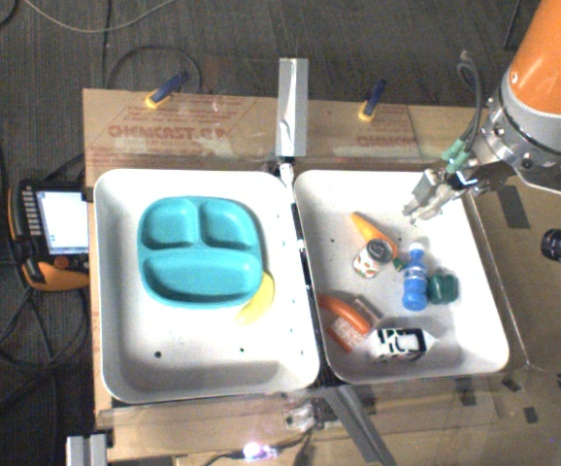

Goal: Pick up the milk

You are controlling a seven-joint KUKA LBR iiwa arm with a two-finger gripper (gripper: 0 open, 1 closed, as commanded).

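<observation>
The milk (400, 342) is a small carton with black and white patches. It lies on its side near the front edge of the right bin (484, 348). My gripper (426, 203) hangs over the back part of that bin, well behind the milk and slightly to its right. The fingers are open with nothing between them. An orange carrot-shaped piece (370, 228) lies just left of the gripper.
The right bin also holds a small round can (374, 255), a blue bottle (414, 280), a green object (443, 286) and an orange-red packet (346, 317) next to the milk. In the left bin (115, 357) sit a teal divided plate (201, 250) and a yellow banana (258, 302).
</observation>
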